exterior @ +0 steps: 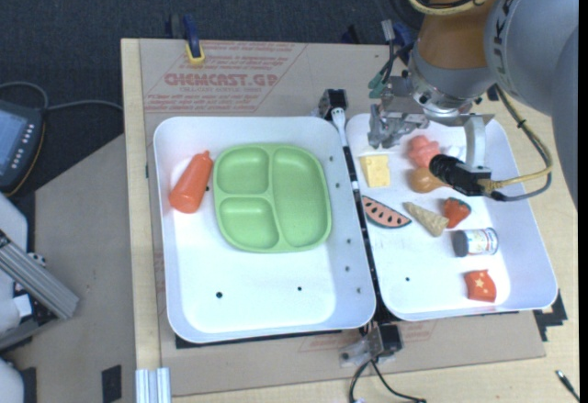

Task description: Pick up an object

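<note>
Camera view has the tool [390, 128] hanging low over the far corner of the right bin [524, 236], close to the divider; whether its fingers are apart or together I cannot tell from this slant, and nothing is seen between them. Just below it lies a yellow block [375, 170], the likeliest pick. Beside that sit a pink piece [422, 150] and an orange-brown lump [424, 179], with a watermelon slice [384, 213] further out. The risk, I judge: crowding. A descent slightly off could nudge a neighbour or strike the bin wall. Farther off, the left bin [184, 291] holds a green tray [273, 197] and an orange bottle [190, 182].
</note>
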{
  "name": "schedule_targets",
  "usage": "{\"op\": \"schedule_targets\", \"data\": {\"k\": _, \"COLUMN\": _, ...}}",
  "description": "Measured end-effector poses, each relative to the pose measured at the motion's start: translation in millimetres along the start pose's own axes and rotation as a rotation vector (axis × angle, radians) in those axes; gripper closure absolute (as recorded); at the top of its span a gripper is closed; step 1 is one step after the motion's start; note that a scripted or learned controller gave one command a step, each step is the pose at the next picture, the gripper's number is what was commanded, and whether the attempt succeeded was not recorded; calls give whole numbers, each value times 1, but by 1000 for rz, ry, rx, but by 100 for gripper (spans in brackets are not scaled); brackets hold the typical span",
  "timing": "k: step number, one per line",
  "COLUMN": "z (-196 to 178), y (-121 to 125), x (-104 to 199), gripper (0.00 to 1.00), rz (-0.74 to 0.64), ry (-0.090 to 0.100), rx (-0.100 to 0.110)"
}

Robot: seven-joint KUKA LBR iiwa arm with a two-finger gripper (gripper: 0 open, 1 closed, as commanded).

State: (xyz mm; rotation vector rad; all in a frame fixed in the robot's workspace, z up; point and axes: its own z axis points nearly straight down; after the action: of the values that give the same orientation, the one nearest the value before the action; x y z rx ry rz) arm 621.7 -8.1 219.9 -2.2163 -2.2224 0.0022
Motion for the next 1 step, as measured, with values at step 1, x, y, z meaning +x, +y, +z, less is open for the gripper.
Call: {"op": "schedule_targets", "data": {"k": 1, "z": -13, "y": 3, "x": -6, "gripper": 100, "rz": 3, "ry": -1, "rx": -6}}
